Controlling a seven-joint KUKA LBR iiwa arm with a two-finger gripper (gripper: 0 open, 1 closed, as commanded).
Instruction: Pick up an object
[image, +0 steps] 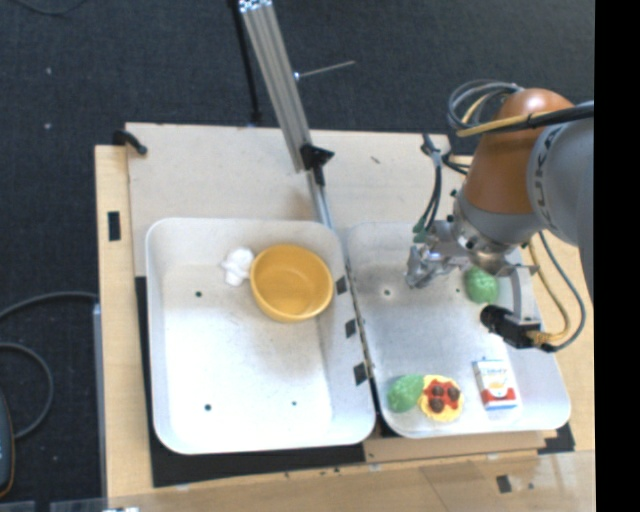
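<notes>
Reaching in from the right, the arm (520, 170) bends down over the right bin (400, 320), its orange band above the wrist and cables looping around it. The gripper (425, 268) hangs low over the bin's far half, near the far edge, with nothing seen between its metal tips; whether they are apart or together cannot be told from this angle. A green ball (481, 285) lies just beside the gripper toward the bin's right edge, partly hidden by the wrist. Along the bin's near edge sit a green lump (405, 392), a yellow plate (442, 397) with red bits touching it, and a small carton (496, 385) near the right corner. The left bin (200, 390) holds a yellow bowl (291, 282) by its far right corner, with a white scrap (238, 265) touching the bowl's left side. Both bins rest on a tan bench (200, 160); a metal pole (285, 90) slants up from behind them, and dark carpet (60, 80) surrounds the bench.
</notes>
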